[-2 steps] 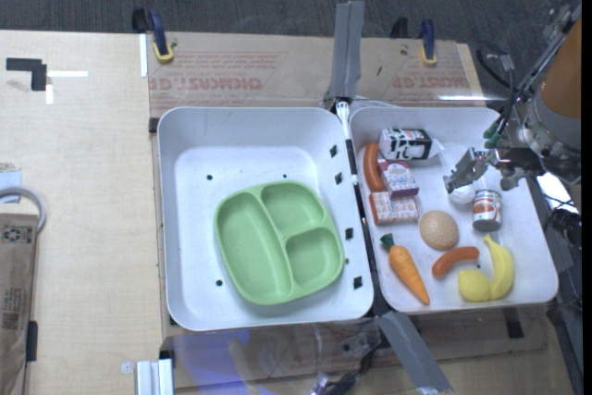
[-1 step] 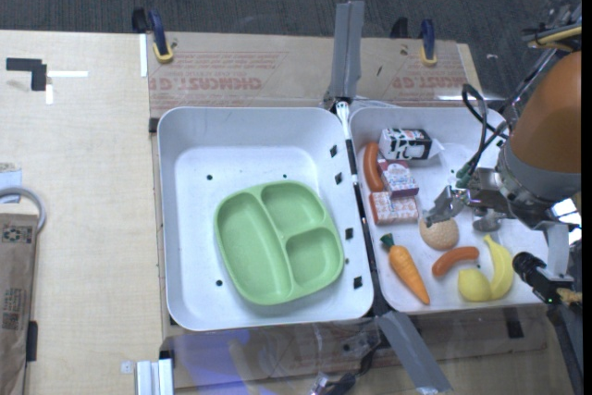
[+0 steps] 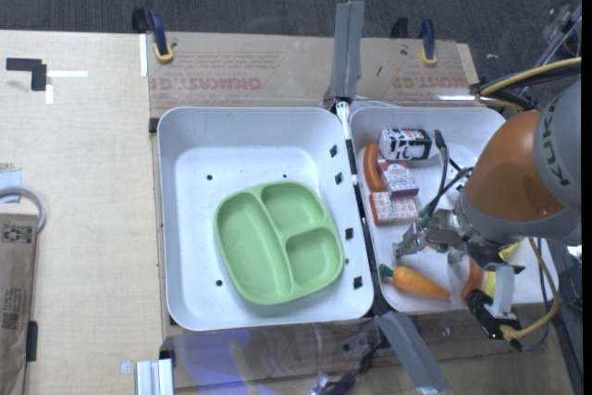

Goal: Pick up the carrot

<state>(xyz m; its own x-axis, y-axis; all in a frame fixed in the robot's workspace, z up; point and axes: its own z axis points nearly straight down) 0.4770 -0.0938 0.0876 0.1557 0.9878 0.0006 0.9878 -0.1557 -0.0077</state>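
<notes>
Wooden bench, two white bins. Carrot [image 3: 418, 281] lies lower right of frame in right bin [image 3: 462, 114]. Gripper [image 3: 413, 242] hovers just above it; finger spread indiscernible. Approach step; next, descend and close on carrot.

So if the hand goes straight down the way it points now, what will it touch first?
Most likely the orange carrot with the green tip, which lies on the floor of the right-hand shallow white bin just below the hand. Depth is hard to judge from this slanted view, so it may land slightly beside it.
</notes>
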